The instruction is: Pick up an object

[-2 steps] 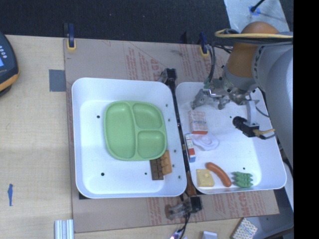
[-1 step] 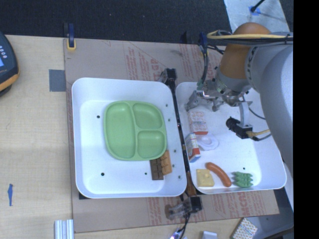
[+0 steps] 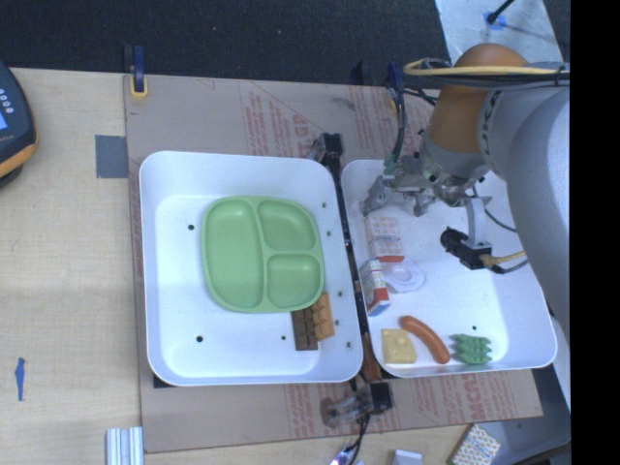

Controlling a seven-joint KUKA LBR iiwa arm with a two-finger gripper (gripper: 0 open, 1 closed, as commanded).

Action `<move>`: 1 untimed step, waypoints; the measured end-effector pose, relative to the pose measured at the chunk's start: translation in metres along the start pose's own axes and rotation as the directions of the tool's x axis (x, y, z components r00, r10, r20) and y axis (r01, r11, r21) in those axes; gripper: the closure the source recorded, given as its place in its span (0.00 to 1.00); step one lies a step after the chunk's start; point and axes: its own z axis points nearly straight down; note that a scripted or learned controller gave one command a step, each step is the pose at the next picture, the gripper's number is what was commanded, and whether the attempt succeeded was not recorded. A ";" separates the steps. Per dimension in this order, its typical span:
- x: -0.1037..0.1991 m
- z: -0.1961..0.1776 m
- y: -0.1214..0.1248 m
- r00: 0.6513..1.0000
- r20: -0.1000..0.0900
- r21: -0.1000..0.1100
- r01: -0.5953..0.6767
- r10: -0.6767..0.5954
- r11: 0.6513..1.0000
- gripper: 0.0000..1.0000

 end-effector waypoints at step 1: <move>-0.006 0.000 -0.020 1.000 0.000 0.003 -0.003 0.003 1.000 0.00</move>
